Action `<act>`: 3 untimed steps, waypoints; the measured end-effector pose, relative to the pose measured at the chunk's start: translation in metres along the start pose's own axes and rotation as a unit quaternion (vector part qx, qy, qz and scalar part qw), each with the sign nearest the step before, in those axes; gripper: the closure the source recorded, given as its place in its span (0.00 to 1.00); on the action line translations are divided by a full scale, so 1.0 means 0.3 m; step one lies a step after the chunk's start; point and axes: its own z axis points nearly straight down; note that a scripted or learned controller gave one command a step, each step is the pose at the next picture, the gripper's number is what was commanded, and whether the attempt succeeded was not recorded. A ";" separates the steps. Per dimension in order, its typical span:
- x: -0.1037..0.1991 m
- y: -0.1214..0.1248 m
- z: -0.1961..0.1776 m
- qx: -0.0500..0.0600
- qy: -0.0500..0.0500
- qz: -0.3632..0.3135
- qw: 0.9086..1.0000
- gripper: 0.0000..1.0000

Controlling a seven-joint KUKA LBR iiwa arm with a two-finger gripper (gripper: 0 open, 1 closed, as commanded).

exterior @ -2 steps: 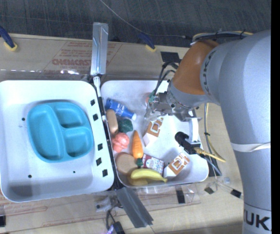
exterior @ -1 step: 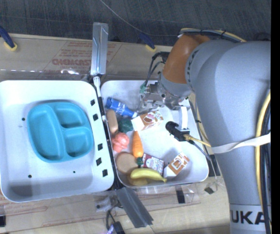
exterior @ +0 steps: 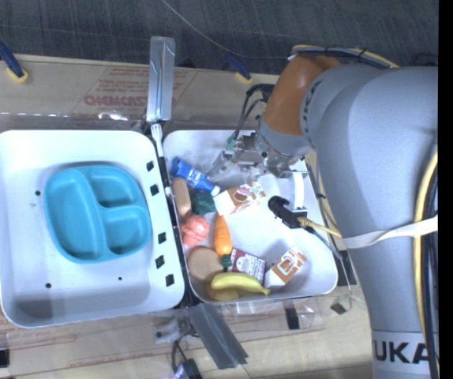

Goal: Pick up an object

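My gripper [exterior: 241, 158] hangs low over the right bin's [exterior: 321, 279] far end, just beside the small carton [exterior: 244, 197]; whether it's open I cannot tell. I'm reaching; next, descend and close.

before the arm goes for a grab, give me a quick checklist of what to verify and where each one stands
1. Things to pick lie in the right bin: ok. A banana, a carrot and small cartons lie there.
2. Gripper over that bin: ok, it hangs at the far end, near the blue packet.
3. Fingers open or shut: cannot tell, the wrist hides them.
4. Something already held: cannot tell, nothing shows between the fingers.
5. Room around a target: not ok on the left side, where the items crowd together and touch; the carton near the front right lies more apart.
6. Left bin for a drop: ok, it holds a blue tray.
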 end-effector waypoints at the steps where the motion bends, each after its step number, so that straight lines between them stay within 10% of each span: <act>1: 0.190 -0.386 -0.347 -0.004 0.001 -0.028 1.000 0.00; 2: 0.168 -0.351 -0.036 0.000 0.000 -0.067 0.998 0.00; 3: 0.167 -0.351 -0.067 0.001 0.000 -0.069 0.998 1.00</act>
